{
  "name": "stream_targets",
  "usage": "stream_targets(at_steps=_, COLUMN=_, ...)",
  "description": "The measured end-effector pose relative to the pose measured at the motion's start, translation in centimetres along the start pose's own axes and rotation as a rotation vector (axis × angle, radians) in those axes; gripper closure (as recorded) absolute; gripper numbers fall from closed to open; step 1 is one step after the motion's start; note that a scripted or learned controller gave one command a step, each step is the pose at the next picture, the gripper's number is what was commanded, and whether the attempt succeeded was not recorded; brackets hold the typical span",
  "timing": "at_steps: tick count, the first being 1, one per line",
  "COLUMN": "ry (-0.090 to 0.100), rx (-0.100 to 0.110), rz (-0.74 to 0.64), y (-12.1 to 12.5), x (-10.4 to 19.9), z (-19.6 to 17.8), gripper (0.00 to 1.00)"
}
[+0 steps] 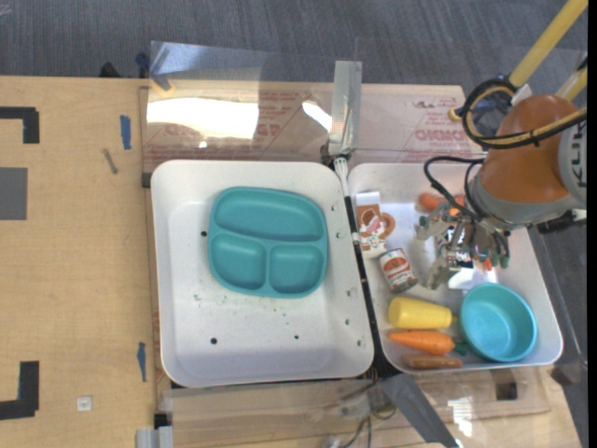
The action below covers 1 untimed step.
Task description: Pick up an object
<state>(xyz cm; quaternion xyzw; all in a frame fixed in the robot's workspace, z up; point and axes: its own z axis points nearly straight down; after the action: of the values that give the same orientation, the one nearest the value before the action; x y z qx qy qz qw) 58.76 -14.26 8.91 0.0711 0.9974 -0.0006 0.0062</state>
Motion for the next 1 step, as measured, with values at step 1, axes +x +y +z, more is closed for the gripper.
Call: stream_targets(at_steps=1, ry=0.049, rx=-0.006, rz=0.039, y=-1.04, x=-7.01, z=0.0, gripper=0.0)
